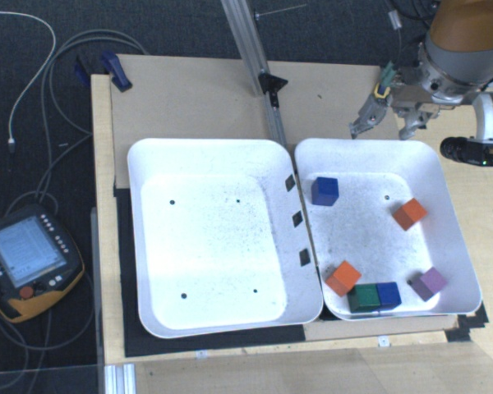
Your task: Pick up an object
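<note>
White plastic makes up the right bin (452, 220), and all six blocks lie inside it: a blue cube (325, 190) near its upper left, an orange cube (409, 214) toward its right wall, a second orange block (343, 277), a green one (364, 297) touching a second blue (388, 295) along its lower rim, and a purple one (430, 282) at its lower right. The gripper (392, 125) hangs above the worktop just beyond the bin's upper rim, fingers spread wide, holding nothing. This looks like the approach step; next it must move over a block standing apart, probably the blue cube, and descend.
</note>
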`<state>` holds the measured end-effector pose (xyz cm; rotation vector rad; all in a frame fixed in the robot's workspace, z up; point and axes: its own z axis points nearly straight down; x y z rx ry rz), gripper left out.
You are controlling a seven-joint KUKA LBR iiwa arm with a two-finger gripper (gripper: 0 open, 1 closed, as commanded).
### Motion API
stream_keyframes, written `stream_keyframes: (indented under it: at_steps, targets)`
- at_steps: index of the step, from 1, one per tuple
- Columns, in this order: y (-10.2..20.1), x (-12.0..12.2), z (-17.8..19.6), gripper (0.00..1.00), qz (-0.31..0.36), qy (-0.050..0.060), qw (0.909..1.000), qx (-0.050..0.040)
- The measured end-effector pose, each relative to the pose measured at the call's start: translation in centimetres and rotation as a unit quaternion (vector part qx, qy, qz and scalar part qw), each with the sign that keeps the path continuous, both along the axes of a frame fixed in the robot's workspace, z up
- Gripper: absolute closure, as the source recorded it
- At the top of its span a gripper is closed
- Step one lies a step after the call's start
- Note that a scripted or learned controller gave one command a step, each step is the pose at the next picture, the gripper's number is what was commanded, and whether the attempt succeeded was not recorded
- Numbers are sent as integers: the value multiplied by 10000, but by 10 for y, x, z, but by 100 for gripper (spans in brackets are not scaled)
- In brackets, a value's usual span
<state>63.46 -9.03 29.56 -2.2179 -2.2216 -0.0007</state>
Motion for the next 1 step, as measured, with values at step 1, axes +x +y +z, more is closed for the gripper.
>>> stream_keyframes:
  at_steps: [1]
  targets:
    - [-10, -45, -142, 0, -15, 47, 10000, 2]
